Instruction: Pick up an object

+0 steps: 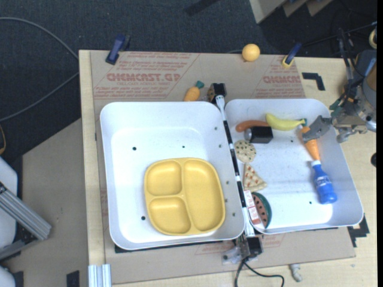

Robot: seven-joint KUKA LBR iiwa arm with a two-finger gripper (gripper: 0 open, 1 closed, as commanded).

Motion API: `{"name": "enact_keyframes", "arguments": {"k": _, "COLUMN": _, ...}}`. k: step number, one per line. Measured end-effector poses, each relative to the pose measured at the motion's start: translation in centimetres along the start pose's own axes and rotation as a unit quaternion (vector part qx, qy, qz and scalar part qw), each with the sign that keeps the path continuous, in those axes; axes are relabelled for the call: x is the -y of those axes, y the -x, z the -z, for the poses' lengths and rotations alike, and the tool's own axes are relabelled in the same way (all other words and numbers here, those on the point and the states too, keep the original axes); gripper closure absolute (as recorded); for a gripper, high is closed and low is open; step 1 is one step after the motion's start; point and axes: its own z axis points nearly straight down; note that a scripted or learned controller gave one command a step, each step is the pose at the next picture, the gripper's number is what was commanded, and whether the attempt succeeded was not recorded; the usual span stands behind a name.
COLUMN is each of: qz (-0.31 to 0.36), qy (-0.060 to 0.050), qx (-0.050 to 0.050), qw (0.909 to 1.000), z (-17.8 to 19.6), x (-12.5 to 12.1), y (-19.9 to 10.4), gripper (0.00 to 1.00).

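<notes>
End effector (326,131) at the right bin's far right edge, beside the carrot.

It hangs over the upper right corner of the right bin (287,223); whether it is spread or pressed together cannot be told from this slant. A carrot (313,146) lies just beside its grey tip, and a blue bottle (323,183) sits below that. A banana (285,122), a hot dog (252,125) and a black block (261,134) crowd the bin's far end, with a cookie (245,151), a pizza slice (252,177) and a watermelon slice (259,207) along the left wall. The left bin (119,136) carries a yellow divided plate (184,195). On the desk (152,76) beyond rests an orange ball (251,52).
</notes>
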Motion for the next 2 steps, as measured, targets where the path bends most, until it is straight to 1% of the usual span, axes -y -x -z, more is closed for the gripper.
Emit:
{"name": "enact_keyframes", "arguments": {"k": 1, "qz": 0.000, "qy": -0.001, "qx": 0.000, "qw": 1.0000, "z": -9.6, "x": -7.0, "y": 1.5, "gripper": 0.00}}
{"name": "enact_keyframes", "arguments": {"k": 2, "qz": 0.002, "qy": -0.002, "qx": -0.005, "qw": 1.0000, "z": -14.2, "x": -5.6, "y": 3.1, "gripper": 0.00}}
